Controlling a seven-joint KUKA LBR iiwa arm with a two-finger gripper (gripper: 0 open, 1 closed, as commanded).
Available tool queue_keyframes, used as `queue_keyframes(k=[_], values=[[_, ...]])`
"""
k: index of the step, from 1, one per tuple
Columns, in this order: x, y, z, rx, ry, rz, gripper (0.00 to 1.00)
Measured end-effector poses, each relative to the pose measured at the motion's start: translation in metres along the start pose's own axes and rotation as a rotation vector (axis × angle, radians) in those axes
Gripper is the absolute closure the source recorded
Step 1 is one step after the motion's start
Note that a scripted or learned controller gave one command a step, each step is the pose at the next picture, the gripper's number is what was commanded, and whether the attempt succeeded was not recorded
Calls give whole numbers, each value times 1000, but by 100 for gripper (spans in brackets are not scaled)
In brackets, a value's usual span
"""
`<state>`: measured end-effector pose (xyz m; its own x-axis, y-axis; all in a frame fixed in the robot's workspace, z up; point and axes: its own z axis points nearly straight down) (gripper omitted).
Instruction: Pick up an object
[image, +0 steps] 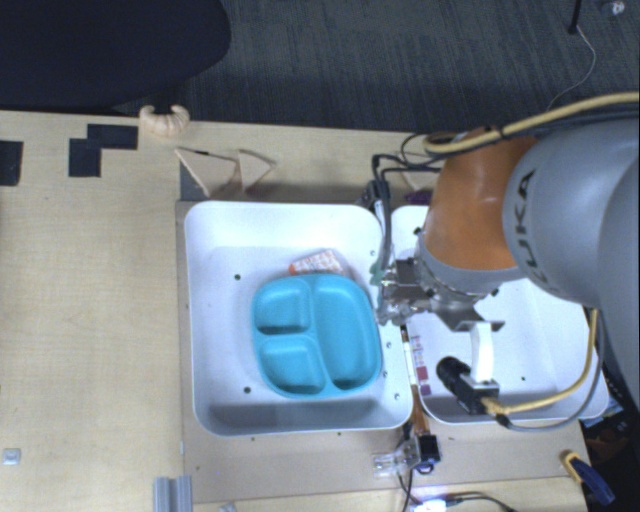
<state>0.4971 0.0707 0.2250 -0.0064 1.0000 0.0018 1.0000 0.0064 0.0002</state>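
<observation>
Nearest, at six o'clock in the left bin (205, 330): a blue divided tray (316, 334), flat on the floor, ungrasped. Just past it, at twelve o'clock of the tray, a small red-and-white packet (318, 263), half hidden. At three o'clock, the pincer (398, 292) over the bins' shared wall, buried under the wrist; spread or pressed together, cannot tell. Nothing lifted yet, by the look of it; the whole pick left to do.
</observation>
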Motion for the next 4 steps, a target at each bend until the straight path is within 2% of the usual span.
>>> queue_keyframes(k=[1,2,3,4], values=[[-67,-5,28,-1,-2,4,100],[-33,-10,-18,-3,0,1,100],[8,81,41,0,-1,1,100],[36,39,41,0,-1,0,100]])
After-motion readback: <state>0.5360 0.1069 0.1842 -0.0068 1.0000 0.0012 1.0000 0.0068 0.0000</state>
